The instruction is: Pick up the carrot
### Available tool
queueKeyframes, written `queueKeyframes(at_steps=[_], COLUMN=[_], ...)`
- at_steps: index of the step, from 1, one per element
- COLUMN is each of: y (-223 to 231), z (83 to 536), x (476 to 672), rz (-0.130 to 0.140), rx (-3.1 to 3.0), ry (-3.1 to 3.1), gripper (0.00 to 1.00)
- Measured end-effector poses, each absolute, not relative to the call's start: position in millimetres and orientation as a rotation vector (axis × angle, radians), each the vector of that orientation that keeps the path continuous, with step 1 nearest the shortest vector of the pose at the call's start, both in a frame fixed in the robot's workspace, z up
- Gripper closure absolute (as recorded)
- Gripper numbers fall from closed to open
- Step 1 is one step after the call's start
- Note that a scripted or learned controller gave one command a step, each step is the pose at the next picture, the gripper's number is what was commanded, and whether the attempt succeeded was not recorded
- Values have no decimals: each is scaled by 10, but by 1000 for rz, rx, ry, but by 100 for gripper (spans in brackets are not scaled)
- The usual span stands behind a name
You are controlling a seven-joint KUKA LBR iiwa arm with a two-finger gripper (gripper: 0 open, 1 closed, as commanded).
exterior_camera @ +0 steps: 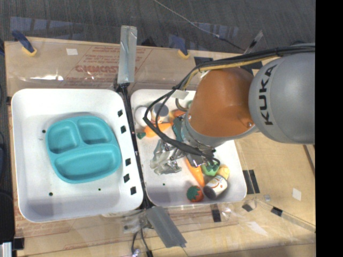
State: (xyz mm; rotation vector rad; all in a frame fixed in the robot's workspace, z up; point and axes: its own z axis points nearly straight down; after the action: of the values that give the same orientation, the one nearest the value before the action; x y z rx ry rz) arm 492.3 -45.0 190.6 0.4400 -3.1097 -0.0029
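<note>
The carrot (196, 175), an orange piece with a green top, lies in the right bin (161, 197) near its front, partly under the arm's wrist. My gripper (166, 160) hangs low over the bin floor just left of the carrot, a short gap apart from it. Nothing shows in the gripper. The grey and orange arm (225, 108) covers much of the bin's back and right side.
A teal divided plate (83, 146) lies in the left bin (32, 197). In the right bin, another orange item (162, 126) lies at the back, with a round orange-green toy (194, 194) and a small bottle-like toy (217, 186) at the front right.
</note>
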Motion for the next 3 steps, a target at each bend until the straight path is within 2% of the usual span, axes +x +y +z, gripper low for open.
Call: queueKeyframes(at_steps=[1,2,3], y=[-445,-682,-462], z=[3252,1900,2485], x=[5155,5225,5265], rz=[6,-5,3], rx=[836,1277,1697], ry=[-3038,-2867,-2649], gripper=[100,100,100])
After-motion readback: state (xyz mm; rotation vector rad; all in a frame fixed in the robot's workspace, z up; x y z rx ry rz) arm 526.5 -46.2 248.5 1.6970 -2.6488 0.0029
